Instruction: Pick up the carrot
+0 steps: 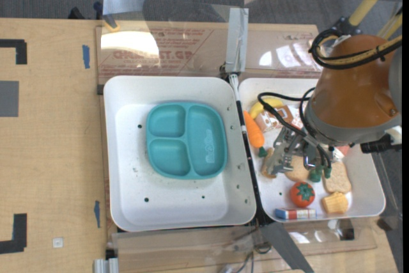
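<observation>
**A:** Carrot (254, 132) first: where is it? I make it the orange piece lying against the left wall of the right-hand bin (377, 198), near that bin's far-left corner, with a yellow piece (261, 107) just beyond it.

**B:** Agreed. The gripper (281, 160) hangs low over the middle of that bin, just to the right of the carrot and apart from it. Whether it is open or closed I cannot tell; the metal parts blur together under the wrist, and I see nothing held.

**A:** So what could spoil the pick?

**B:** The wall, mainly. The carrot sits so close to it that a descent could land one side of the gripper on the rim instead of beside the carrot. It could also push the carrot along the wall rather than close on it.

**A:** And the neighbours?

**B:** Crowded. The yellow piece touches or nearly touches it, and a tomato (302, 194) and bread slice (337, 181) lie near the front edge. A slightly off approach might grab the wrong piece, or two at once.

**A:** The teal plate (187, 140) in the left bin (128, 99)?

**B:** Well apart; no risk there.
</observation>
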### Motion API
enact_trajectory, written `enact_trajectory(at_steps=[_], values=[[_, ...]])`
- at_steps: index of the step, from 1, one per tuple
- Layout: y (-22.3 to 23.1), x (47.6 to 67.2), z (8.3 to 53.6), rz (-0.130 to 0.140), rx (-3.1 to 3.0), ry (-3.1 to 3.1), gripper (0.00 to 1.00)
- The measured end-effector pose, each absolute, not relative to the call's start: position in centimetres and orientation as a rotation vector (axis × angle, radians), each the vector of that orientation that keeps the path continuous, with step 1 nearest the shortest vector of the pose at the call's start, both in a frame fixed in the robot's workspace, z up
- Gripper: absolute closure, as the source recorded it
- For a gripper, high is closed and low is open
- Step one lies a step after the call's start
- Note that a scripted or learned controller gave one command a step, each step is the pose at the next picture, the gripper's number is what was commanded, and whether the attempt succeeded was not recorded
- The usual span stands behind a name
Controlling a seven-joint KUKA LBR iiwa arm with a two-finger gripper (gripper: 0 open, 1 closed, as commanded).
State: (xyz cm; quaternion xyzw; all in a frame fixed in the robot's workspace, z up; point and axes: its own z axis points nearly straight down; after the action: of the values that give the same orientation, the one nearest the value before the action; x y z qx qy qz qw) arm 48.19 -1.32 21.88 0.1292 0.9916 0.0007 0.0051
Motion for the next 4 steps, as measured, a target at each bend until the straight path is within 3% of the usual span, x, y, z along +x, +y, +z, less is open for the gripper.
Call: enact_trajectory(at_steps=[1, 2, 3, 4], values=[[-0.2, 48.1, 46.6, 0.002, 0.217, 3.12, 1.0], [-0.2, 48.1, 46.2, 0.001, 0.217, 3.128, 0.0], [-2.2, 48.1, 36.7, 0.0, 0.181, 3.137, 0.0], [-1.9, 52.0, 25.3, 0.001, 0.034, 3.147, 0.0]])
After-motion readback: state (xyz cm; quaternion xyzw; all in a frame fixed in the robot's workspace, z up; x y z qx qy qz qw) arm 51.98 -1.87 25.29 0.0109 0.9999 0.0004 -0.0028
